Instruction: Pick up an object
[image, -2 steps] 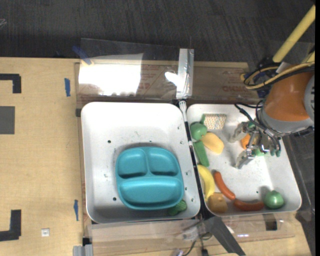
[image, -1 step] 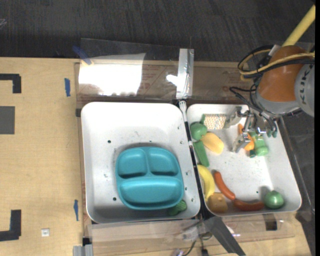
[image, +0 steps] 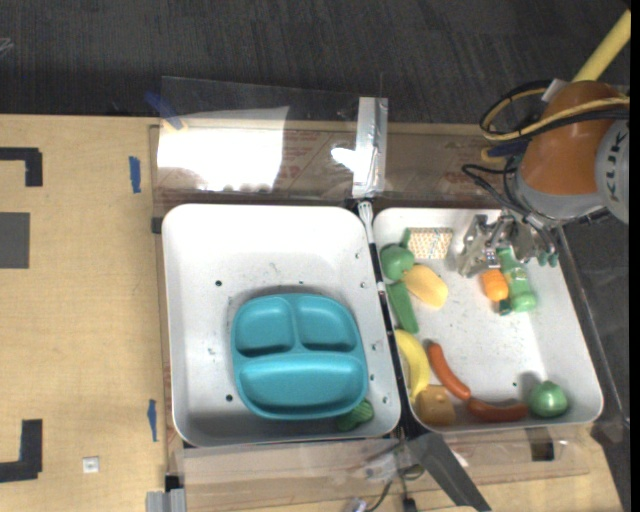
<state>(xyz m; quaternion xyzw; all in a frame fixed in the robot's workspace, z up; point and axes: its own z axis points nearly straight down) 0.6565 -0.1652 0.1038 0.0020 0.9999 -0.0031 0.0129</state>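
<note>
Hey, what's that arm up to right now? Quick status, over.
Tool low in right bin, upper part, over toy carrot. Nothing seen gripped. Green piece right beside carrot, crowding it. Blue tray in left bin.

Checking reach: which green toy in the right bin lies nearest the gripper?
The green piece beside the orange one, just below the gripper; the others lie farther away.

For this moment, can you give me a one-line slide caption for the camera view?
Claw poised over toy food in the right bin; teal divided plate rests in the left bin.
</note>
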